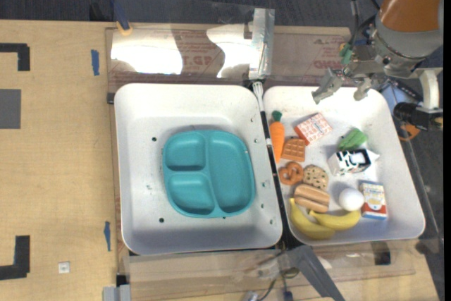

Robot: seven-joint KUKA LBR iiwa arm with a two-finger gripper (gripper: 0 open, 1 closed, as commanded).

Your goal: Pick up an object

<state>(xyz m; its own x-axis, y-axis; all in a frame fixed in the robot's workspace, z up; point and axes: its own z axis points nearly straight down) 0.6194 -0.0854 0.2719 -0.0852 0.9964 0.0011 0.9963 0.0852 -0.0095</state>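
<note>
Near edge, right bin (412, 222): banana (320, 220), hot dog (312, 196), egg (349, 199), carton (373, 199) packed touching. Mid: cookie (315, 176), pretzel (289, 172), waffle (294, 149), carrot (277, 135), cow toy (352, 160), green piece (354, 137), cracker box (313, 128). Left bin: teal tray (209, 172). Far: gripper (345, 86) above back rim, fingers spread, nothing between them. Advice: choose cracker box, nearest and fairly isolated; descend straight, straddle narrow sides, avoid clustered front items.
</note>
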